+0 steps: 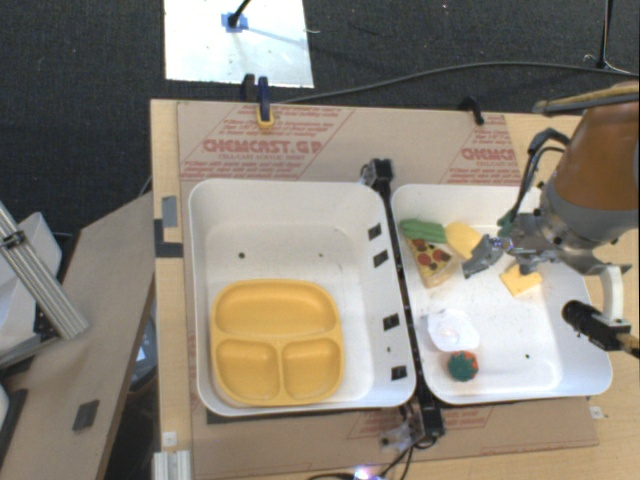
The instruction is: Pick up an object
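Toys in right bin [575, 383], near to far: green ball [461, 366], white piece [449, 328], cheese wedge [521, 283], pizza slice [432, 260]. Gripper [487, 255] hovers beside the pizza; finger state indistinct. Arm cut off right.

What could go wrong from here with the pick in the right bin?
The pincer hangs low among close-packed items: the pizza slice and yellow piece touch each other, so closing there may catch an edge or push both aside. The cheese wedge lies just beneath the arm, which could knock it. The right bin wall sits near the wrist.
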Action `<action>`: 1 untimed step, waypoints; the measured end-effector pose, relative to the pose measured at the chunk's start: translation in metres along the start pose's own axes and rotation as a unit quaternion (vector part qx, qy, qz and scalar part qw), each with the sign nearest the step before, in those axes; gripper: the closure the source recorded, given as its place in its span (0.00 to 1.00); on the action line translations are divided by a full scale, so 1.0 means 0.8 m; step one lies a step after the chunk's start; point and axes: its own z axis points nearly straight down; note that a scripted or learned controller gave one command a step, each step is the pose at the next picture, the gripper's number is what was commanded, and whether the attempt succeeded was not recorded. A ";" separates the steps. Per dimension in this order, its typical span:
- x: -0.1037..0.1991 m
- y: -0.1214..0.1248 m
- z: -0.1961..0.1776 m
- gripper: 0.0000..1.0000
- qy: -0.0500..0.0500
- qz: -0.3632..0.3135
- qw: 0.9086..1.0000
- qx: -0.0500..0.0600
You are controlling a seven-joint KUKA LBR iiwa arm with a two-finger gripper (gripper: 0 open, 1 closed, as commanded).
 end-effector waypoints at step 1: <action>0.000 0.003 -0.009 0.00 -0.001 -0.001 1.000 -0.007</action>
